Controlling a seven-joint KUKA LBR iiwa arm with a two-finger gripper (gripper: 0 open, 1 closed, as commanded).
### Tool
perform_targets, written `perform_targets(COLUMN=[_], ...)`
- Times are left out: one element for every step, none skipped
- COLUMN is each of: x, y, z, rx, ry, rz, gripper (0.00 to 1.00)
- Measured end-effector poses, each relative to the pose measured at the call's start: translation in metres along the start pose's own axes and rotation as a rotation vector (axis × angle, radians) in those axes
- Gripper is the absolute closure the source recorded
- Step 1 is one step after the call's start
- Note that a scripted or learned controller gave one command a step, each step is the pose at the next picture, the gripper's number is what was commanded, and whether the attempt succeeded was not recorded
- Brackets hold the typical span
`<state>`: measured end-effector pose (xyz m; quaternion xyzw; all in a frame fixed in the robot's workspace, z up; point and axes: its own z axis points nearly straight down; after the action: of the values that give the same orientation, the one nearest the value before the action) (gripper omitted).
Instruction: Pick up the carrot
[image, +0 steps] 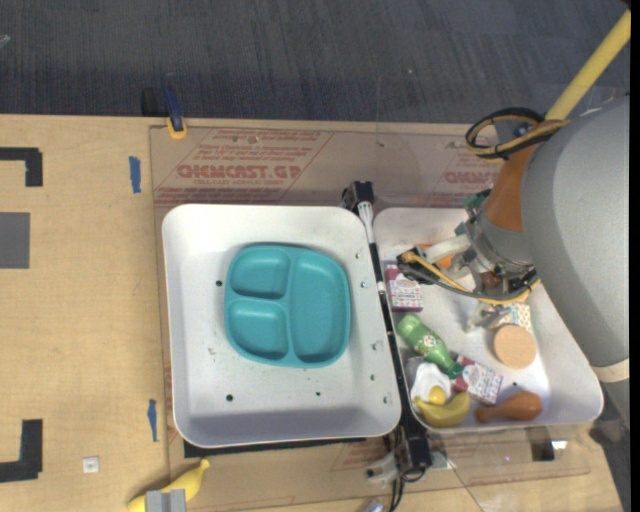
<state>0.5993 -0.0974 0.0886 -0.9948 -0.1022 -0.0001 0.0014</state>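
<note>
The carrot appears as a small orange piece at the back of the right bin, partly hidden by yellow and black cables. My gripper hangs low over the middle of that bin, just right of the carrot, under the grey wrist with its orange band. The arm's bulk covers much of the bin's right side. Nothing can be made out between the gripper and the carrot.
The left bin holds a teal divided plate. In the right bin lie a green bottle, a tan round disc, a banana, a brown drumstick and small pink packets.
</note>
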Motion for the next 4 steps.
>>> perform_targets(x=[0.039,0.038,0.013,0.01], y=[0.009,0.05,0.055,0.043], z=[0.0,-0.007,0.0,0.0], rx=[0.015,0.036,0.003,-0.001], ry=[-0.043,-0.06,0.0,-0.001], rz=[-0.002,-0.156,-0.121,-0.015], gripper=[0.0,0.0,0.0,0.0])
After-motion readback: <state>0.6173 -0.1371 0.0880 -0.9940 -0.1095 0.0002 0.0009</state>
